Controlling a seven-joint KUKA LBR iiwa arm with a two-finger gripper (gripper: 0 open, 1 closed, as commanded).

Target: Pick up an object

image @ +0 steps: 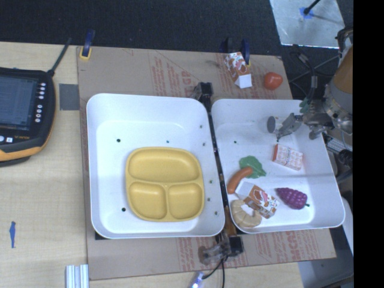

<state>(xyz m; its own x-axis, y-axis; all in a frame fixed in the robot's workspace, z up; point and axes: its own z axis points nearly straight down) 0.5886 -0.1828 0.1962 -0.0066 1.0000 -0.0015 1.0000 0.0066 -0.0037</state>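
gripper (298, 126) hovering at 3 o'clock over right bin (240, 114) | we're seeing jaws spread, pinching nothing | cracker packet (287, 157) lying just below

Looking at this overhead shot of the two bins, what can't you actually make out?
- End effector, camera view: small and dark over the right bin; its finger state is unreadable.
- Arm: cut off by the right edge.
- Packet: print too small to read.
- Round pastry: partly covered by the printed carton.
- Handheld screen: cut off by the left edge.
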